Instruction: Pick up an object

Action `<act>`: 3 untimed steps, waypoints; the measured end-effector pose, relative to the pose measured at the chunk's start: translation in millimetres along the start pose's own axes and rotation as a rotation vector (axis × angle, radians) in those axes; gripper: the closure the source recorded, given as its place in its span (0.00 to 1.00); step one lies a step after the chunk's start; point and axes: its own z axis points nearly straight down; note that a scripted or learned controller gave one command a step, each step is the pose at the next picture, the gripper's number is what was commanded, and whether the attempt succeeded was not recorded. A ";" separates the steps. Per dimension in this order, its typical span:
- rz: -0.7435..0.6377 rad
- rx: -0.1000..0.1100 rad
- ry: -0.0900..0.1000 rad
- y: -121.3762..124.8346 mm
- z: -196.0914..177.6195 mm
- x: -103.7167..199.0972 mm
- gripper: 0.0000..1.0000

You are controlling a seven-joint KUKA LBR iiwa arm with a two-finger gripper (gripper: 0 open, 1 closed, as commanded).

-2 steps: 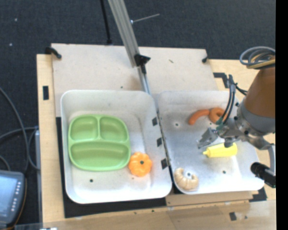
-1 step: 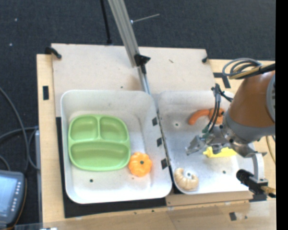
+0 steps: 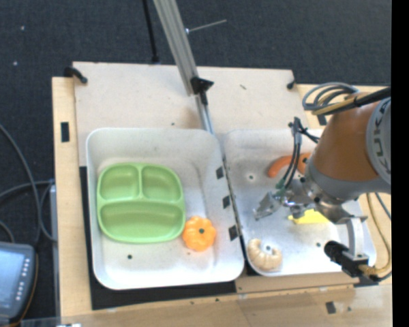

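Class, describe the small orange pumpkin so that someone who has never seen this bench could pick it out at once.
Start at the left white bin, the one holding the green divided tray. Just off that tray's lower right corner, on the bin floor, sits the small orange pumpkin. It is round, ribbed and bright orange with a dark stem spot, unlike the flat green tray beside it and the pale beige object in the right bin.

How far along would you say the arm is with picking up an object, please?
Nothing looks lifted yet. The tool hangs low in the right bin, with nothing visibly between its fingers. The orange item, yellow item and pale round item all lie there, so grasping and lifting remain.
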 end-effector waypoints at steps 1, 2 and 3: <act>0.008 0.003 -0.003 1.5 44.6 -27.5 0.00; -0.006 -0.004 0.002 1.0 -1.9 69.4 0.00; -0.005 0.000 0.002 35.9 0.6 158.1 0.00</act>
